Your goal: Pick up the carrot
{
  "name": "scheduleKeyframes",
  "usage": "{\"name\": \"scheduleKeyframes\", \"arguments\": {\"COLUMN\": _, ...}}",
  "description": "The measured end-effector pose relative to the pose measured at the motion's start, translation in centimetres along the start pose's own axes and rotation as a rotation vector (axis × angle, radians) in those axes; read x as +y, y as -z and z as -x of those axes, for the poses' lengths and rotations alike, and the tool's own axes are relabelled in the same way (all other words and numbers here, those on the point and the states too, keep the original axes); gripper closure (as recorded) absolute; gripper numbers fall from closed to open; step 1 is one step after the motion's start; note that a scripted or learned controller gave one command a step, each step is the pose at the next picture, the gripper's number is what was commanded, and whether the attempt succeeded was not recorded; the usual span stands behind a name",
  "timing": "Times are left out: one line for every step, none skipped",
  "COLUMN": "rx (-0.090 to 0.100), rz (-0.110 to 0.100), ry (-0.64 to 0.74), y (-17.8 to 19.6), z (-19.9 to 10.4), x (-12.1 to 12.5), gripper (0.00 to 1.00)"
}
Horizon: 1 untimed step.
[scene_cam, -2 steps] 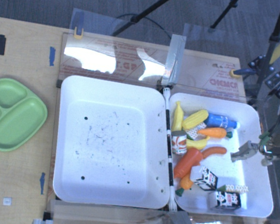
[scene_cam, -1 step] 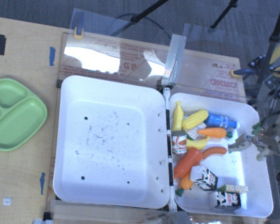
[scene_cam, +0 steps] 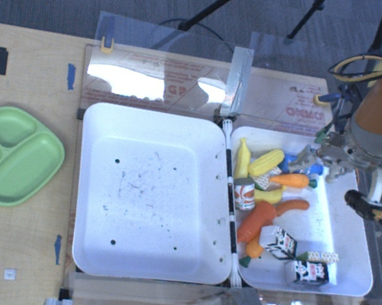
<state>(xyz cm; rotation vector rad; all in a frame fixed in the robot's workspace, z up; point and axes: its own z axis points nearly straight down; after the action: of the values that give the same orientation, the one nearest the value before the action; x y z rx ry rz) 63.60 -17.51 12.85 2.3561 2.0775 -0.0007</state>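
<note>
Two bins; right bin (scene_cam: pixel 350 278) holds the clutter. Near edge: small cartons (scene_cam: pixel 312 271). Mid-bin: carrot (scene_cam: pixel 257 222), slanted, sausage (scene_cam: pixel 292 206) touching at its 2 o'clock. Far: corn (scene_cam: pixel 266 161), gripper (scene_cam: pixel 315 162) hovering at carrot's 1 o'clock, finger state unreadable. Best approach: descend across carrot's thick middle, clear of sausage.

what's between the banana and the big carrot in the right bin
In the camera view, a small can sits between the banana and the big carrot, by the right bin's left wall.
</note>
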Motion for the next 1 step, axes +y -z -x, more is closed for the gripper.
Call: {"name": "scheduleKeyframes", "arguments": {"rx": 0.001, "rz": 0.003, "ry": 0.139, "y": -4.19, "z": -3.66, "x": -4.93, "gripper": 0.00}}
